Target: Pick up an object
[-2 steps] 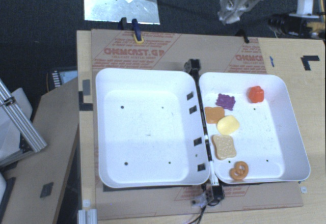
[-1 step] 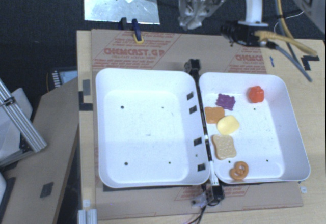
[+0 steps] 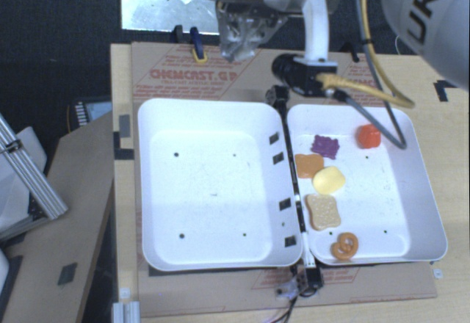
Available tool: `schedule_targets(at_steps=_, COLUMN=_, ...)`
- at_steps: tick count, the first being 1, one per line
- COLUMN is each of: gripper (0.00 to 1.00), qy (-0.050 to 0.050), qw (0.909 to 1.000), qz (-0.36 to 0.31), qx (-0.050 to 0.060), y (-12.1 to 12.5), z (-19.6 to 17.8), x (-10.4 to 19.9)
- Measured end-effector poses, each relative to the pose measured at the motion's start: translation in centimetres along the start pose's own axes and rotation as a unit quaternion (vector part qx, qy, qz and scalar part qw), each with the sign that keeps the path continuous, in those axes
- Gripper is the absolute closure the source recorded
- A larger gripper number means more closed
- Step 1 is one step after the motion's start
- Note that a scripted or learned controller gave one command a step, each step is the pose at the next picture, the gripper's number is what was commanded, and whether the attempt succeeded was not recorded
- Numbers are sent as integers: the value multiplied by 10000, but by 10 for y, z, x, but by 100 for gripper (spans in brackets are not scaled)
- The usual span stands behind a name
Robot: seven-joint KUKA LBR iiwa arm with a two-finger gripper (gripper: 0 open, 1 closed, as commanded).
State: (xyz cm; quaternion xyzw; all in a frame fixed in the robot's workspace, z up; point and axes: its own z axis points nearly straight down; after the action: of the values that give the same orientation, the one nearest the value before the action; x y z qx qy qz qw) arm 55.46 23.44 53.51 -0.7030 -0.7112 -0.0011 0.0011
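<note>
My gripper hangs high above the bench, over the far edge of the left bin, with nothing seen between its fingers. The right bin holds several small toy foods: a purple piece, a red-orange block, an orange flat piece, a yellow lump, a tan bread slice and an orange pretzel. All lie well below and to the right of the gripper.
A row of black clips runs along the seam between the bins. Brown cardboard lies under both bins. A blue and yellow clamp sits at the cardboard's far edge.
</note>
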Motion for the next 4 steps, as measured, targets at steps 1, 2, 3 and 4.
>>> schedule_targets(at_steps=1, gripper=100, qy=-11, qw=10000, qz=30, qx=-12, y=9, z=0, x=0)
schedule_targets(at_steps=2, gripper=100, qy=-11, qw=10000, qz=29, qx=6, y=-46, z=0, x=0)
schedule_targets(at_steps=3, gripper=0, qy=-8, qw=10000, qz=32, qx=-4, y=-44, z=0, x=0)
schedule_targets(at_steps=4, gripper=100, qy=1, qw=10000, qz=16, qx=-17, y=-44, z=-12, x=1)
